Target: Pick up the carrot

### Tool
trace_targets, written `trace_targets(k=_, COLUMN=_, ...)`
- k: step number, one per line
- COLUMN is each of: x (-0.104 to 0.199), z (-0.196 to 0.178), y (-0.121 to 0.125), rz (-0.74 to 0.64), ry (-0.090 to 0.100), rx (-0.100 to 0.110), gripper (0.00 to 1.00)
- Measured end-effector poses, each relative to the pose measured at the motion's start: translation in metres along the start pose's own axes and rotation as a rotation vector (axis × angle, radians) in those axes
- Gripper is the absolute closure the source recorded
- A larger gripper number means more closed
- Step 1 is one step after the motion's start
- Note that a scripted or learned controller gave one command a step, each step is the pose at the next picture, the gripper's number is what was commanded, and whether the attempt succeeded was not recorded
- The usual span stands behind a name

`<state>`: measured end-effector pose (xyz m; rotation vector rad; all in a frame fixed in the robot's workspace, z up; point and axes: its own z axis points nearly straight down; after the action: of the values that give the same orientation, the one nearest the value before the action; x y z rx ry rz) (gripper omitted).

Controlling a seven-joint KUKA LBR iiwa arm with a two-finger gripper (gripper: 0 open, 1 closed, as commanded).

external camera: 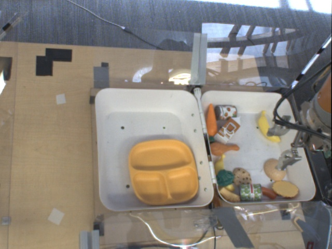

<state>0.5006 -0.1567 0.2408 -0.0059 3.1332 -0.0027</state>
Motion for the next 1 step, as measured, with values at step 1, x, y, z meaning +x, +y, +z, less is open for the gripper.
trace_targets(k=1, x=-0.0025, z=0.1505, y=-0.0152, rz=-0.027, ry=-0.011, rx=0.003, gripper=0.0)
